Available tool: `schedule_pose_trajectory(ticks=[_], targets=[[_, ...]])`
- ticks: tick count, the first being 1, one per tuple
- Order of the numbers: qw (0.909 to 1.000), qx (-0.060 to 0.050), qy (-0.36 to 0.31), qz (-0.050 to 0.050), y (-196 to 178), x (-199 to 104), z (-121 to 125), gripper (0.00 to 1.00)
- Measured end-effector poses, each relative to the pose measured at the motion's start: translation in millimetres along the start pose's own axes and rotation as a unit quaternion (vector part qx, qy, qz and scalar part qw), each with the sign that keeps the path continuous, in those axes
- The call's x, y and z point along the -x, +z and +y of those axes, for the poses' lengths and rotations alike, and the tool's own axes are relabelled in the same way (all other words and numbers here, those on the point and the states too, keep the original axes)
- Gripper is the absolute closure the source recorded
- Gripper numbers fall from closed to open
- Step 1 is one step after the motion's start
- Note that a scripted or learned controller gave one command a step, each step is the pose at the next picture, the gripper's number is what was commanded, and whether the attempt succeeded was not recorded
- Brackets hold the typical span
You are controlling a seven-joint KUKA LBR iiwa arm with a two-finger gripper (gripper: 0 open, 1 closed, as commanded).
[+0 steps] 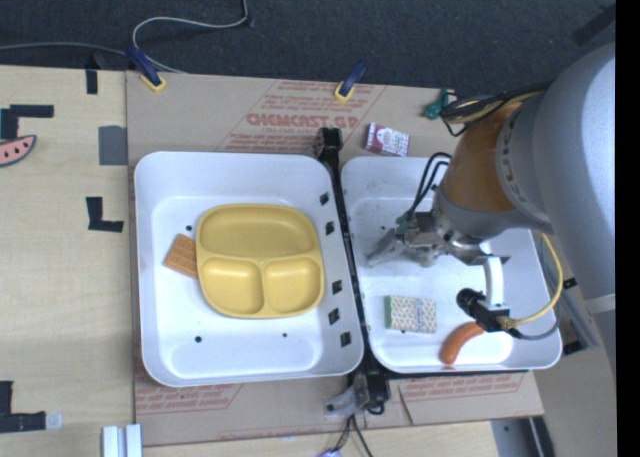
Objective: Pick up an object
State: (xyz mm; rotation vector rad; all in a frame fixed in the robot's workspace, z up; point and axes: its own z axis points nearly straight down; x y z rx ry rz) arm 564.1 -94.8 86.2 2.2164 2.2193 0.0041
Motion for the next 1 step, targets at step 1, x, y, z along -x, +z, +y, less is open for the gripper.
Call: schedule_pose_trajectory(ticks=[1], targets=[[1.0000, 0.001, 0.000, -0.001, -0.3, 0.0, -9.4, 0.00]])
